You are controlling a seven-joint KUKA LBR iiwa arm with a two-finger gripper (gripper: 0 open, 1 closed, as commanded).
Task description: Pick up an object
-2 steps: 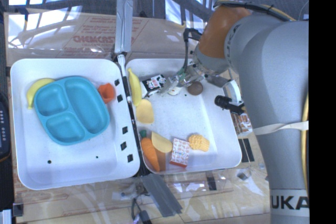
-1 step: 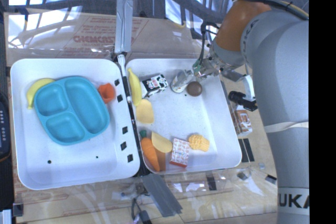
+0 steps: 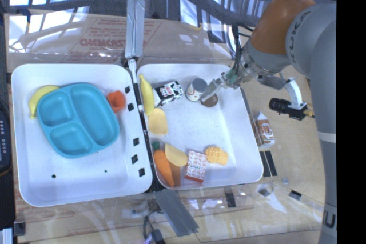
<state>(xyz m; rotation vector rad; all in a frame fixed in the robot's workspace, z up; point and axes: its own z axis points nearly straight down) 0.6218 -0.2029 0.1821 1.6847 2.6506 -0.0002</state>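
The small brown round thing (image 3: 209,102) sits at the right bin's (image 3: 251,140) far edge, right under the gripper (image 3: 214,90). Can't tell the grip state. It's crowded by the grey cup (image 3: 196,88), so a grab might just nudge both.

We see the gripper (image 3: 213,92) low over the right bin (image 3: 240,140), at a small brown object (image 3: 210,102) beside a round tin (image 3: 196,88); a blue divided plate (image 3: 77,119) and a banana (image 3: 40,96) lie in the left bin (image 3: 34,180).
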